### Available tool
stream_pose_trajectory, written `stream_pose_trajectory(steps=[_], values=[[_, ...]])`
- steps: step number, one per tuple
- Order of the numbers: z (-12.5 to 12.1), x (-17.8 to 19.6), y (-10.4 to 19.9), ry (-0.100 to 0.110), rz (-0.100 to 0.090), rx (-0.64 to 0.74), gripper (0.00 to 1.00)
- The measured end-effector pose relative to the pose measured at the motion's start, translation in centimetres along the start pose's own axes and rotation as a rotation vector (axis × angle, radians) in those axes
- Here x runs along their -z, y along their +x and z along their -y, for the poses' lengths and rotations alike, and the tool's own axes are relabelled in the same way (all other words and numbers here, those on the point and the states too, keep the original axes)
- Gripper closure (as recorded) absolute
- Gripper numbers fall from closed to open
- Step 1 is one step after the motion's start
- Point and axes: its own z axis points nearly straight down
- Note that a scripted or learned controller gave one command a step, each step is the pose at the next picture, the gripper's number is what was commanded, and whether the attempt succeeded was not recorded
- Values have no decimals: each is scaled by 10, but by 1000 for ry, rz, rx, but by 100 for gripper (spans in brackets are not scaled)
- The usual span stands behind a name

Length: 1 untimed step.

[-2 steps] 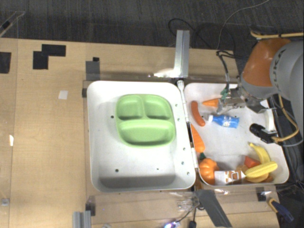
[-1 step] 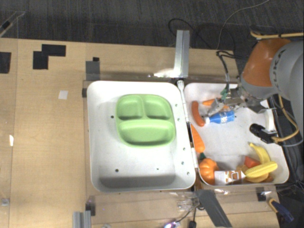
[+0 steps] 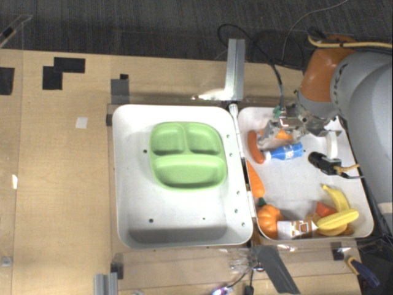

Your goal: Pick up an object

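Toys: we see a hot dog (image 3: 255, 147), blue bottle (image 3: 287, 153), carrot (image 3: 255, 180), pumpkin (image 3: 268, 216) and banana (image 3: 338, 214) in the right bin (image 3: 362, 226).
Left bin (image 3: 132, 220): green tray (image 3: 186, 154) at 12 o'clock.
Gripper (image 3: 279, 129): above the bottle; we cannot tell the jaws.

One camera, fixed above the bench (image 3: 55, 165), looking down at a slant. Both white bins sit mid-frame: left bin (image 3: 132, 226) toward nine o'clock, right bin (image 3: 295, 195) toward three. The arm (image 3: 362, 103) enters from three o'clock. Dark floor (image 3: 153, 11) lies at twelve. Moderate distance.
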Motion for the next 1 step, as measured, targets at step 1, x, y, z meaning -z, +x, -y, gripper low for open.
stream_pose_trajectory(steps=[1], values=[[0,12,0,2,2,5,100]])
